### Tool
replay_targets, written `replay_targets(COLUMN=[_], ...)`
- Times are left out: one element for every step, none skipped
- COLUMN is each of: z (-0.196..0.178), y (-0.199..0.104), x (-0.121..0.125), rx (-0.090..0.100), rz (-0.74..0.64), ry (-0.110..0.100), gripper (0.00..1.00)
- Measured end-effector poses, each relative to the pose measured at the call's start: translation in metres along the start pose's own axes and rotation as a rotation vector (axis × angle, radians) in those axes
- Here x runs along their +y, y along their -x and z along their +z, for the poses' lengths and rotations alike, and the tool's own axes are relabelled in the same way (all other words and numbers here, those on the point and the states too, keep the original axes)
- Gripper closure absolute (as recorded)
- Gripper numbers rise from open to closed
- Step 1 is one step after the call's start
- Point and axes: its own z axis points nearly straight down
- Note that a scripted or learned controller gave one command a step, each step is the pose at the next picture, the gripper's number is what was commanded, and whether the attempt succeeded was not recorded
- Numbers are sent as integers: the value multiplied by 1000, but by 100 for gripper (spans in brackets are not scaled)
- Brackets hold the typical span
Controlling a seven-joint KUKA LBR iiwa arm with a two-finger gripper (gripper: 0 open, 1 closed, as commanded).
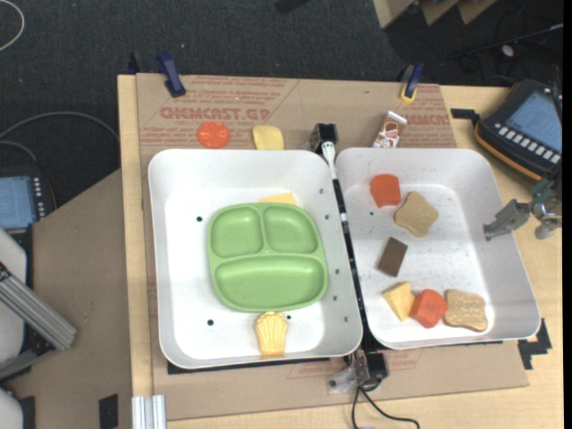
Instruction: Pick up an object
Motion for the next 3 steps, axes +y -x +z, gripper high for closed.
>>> replay_targets(z=[111,173,159], y=[-72,-118,-115], x=[18,38,38], rx=[7,4,0], rz=[-7,-5,1], ry=[-10,-6,1], gripper=[0,0,100])
